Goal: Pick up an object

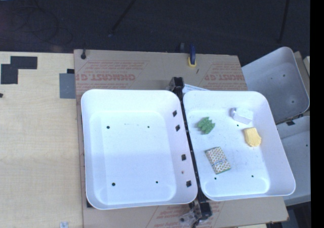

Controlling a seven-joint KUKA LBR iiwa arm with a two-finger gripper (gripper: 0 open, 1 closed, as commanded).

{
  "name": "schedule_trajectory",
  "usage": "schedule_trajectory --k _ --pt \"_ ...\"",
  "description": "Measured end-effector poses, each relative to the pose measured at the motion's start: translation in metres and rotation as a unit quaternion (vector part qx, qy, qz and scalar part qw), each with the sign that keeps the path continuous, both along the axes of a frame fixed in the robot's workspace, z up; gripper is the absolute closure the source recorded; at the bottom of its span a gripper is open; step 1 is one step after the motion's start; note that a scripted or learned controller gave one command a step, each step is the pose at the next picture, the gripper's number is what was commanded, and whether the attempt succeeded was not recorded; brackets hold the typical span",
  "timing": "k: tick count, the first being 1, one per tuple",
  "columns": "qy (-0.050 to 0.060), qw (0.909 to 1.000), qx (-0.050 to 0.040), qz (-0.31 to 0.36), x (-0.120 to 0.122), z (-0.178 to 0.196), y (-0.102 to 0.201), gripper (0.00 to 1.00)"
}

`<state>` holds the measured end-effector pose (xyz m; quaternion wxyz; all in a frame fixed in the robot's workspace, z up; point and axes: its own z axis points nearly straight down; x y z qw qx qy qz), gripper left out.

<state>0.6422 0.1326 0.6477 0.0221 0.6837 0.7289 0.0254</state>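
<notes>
Wooden bench (pixel 35 146) under two white bins: bare left bin (pixel 96 120); right bin (pixel 273 171) holding green piece (pixel 205 125), patterned packet (pixel 218 159), yellow chunk (pixel 252 137), white piece (pixel 242 115). Nothing lifted yet; picking entirely ahead. Gripper state impossible to tell.

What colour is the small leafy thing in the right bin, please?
Green; the leafy thing shows in the camera view.

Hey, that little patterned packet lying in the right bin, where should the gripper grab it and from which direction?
Best guess: come straight down on the patterned packet and close across its shorter sides near the middle. It lies flat on the right bin's floor, turned at a slant, with open floor all around and the green piece well apart from it.
</notes>
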Motion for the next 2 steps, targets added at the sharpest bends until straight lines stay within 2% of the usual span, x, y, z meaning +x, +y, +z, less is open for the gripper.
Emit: schedule_trajectory --k 2 --pt "-0.022 0.9997 0.0032 0.005 0.0041 0.0186 0.0039 1.0"
